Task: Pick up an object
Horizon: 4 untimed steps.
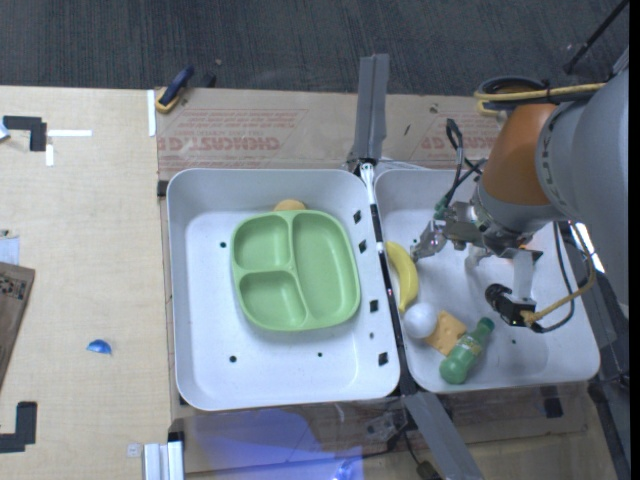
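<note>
divided plate [296,269] in left bin [200,298]; banana [403,272], bottle [466,350] in right bin [560,353]

bench [80,248], two white bins [190,298], cardboard sheet [250,128], small blue piece [98,347]

Green tray [296,268] lies in left bin [190,298]; banana [404,273], white ball [419,319], green bottle [466,352] in right bin [560,363].

The grey arm [590,148] enters from three o'clock and bends toward nine o'clock, its orange band [515,158] just above the wrist. The end effector [438,240] points toward eight o'clock, with black cables looping off the wrist toward five o'clock.
</note>
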Tool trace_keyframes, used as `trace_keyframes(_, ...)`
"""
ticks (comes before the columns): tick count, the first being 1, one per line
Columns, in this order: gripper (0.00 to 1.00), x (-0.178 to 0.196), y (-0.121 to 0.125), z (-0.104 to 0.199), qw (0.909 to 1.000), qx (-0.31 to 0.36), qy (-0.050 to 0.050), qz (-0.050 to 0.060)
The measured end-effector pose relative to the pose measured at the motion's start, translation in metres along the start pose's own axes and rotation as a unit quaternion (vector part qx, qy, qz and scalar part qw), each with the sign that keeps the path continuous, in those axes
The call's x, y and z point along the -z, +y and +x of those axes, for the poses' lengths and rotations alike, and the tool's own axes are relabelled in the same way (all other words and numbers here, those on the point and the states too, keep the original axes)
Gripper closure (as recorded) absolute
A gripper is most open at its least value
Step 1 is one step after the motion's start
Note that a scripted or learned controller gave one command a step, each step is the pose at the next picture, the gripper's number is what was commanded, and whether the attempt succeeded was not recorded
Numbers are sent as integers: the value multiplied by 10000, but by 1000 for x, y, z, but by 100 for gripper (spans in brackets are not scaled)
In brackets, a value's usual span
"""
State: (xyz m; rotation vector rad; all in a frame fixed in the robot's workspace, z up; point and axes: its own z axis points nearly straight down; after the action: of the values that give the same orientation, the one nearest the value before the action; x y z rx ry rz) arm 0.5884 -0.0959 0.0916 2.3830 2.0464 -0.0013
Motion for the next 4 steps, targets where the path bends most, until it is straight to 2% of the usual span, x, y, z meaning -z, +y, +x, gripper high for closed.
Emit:
trace_keyframes(1,0,-1,-80,-64,10000,14,3,15)
trace_keyframes(2,0,56,-18,-45,9974,716,1,4)
trace_keyframes(3,0,-1,-98,-34,9867,1627,5,12)
trace_keyframes(4,100,7,-98,-34,9870,1608,4,11)
